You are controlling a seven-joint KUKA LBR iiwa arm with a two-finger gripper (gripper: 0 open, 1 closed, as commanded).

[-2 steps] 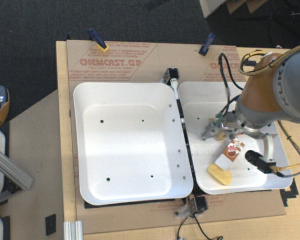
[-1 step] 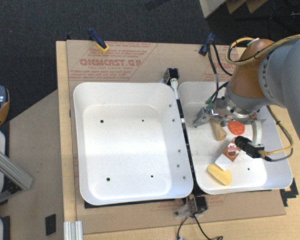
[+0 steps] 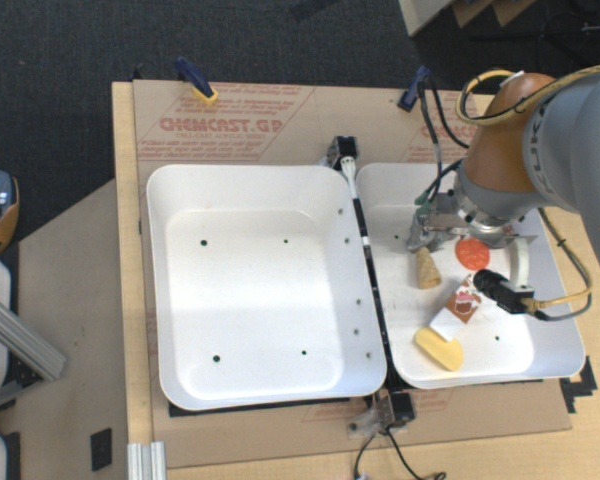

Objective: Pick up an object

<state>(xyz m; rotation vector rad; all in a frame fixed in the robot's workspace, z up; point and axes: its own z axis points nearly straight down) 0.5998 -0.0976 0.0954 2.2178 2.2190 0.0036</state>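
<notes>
**Gripper low over the right bin, several candidates just below it**

Camera view. The arm (image 3: 520,138) comes in from the upper right of the frame and bends down into the right bin (image 3: 550,353). Its gripper (image 3: 468,236) sits in the upper middle of that bin, wrist hardware and cables crowding around it. The left bin (image 3: 250,278) takes up the centre-left of the frame.

The loose things all lie in the right bin, toward the lower part of the frame from the gripper. A tan wedge-shaped piece (image 3: 426,268) lies just below and left of the gripper, its long axis running roughly up and down the frame, narrow end toward the top. A red-orange round object (image 3: 472,255) sits right under the wrist, touching or nearly touching the hardware; I cannot say which. Lower down are a small white-and-brown item (image 3: 461,306) and, near the bottom edge of the bin, a yellow block (image 3: 438,349) lying at a slant.

My judgement is that the red-orange object is the nearest target, almost straight beneath the gripper, with the tan wedge next, slightly to the frame's left.

The wrist body hides the fingertips from this angle, so I cannot tell their state, or whether anything is between them. A black cable connector (image 3: 498,290) also overlaps the area below the round object.
</notes>
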